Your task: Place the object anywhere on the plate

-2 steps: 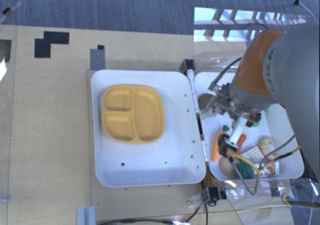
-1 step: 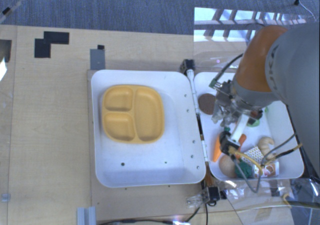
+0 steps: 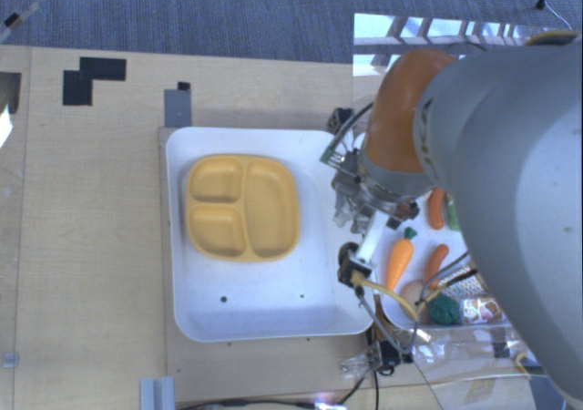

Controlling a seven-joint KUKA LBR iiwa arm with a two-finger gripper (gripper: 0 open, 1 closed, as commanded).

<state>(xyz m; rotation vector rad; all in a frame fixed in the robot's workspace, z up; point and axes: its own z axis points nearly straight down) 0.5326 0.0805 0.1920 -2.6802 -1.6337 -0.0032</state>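
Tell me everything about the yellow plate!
The yellow plate looks like smooth plastic, squarish with rounded corners. A raised rim and ridges split it into three hollows: two small ones on the view's left, one long one on the right. It lies flat, right way up, in the left white bin, toward its far left side, touching only the bin floor.

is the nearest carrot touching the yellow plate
Apart. The camera view shows a wide stretch of bare white bin floor between the plate and the carrot.
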